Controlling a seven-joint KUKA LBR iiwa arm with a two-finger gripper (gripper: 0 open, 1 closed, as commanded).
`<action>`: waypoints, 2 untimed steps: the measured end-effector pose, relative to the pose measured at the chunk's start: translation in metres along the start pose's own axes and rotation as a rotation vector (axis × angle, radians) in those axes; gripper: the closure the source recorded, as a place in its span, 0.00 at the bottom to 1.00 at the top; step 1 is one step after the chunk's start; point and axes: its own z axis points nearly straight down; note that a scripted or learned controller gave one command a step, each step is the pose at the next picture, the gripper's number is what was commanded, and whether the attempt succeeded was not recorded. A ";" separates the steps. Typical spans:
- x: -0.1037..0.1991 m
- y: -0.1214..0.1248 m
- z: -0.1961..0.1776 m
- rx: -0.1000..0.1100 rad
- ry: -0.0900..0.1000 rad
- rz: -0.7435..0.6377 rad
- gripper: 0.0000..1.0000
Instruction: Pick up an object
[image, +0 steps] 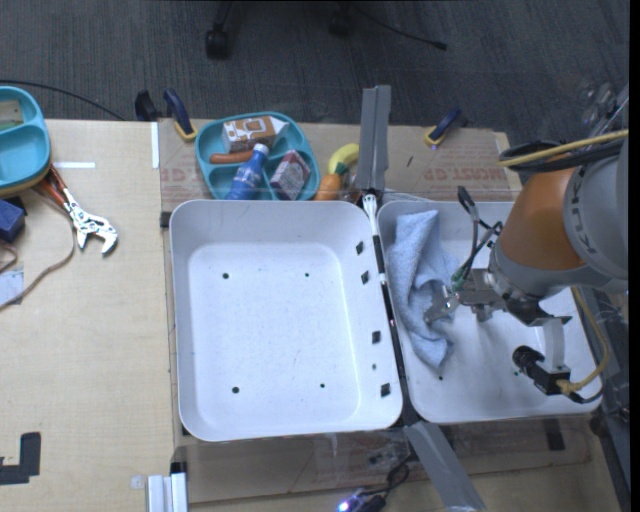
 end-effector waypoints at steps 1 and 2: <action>0.003 0.062 0.000 0.001 -0.001 0.085 0.00; 0.003 0.062 -0.009 0.002 -0.002 0.083 1.00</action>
